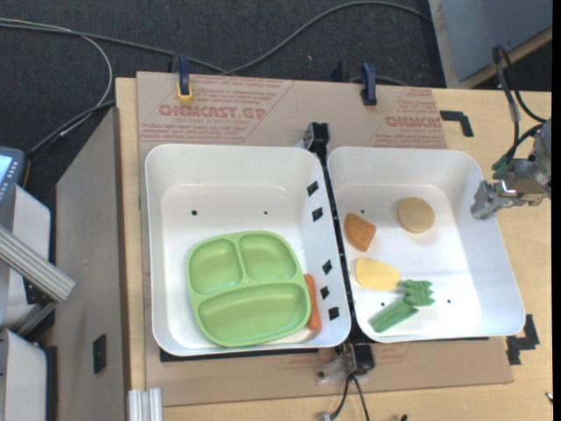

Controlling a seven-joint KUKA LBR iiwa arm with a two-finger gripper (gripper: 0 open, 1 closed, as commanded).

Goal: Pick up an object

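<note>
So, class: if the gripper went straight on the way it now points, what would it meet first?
The gripper seems to point left, toward the right bin's rim; beyond that lies the round tan piece. Its height is unclear.

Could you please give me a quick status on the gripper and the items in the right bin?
Gripper at right bin's outer rim, holding nothing. Tan round piece nearest, untouched. No obstruction between.

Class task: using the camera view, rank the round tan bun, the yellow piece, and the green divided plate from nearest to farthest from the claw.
1. Round tan bun, right bin, upper area, nearest the claw.
2. Yellow piece, right bin, toward its middle.
3. Green divided plate, left bin, farthest.
</note>
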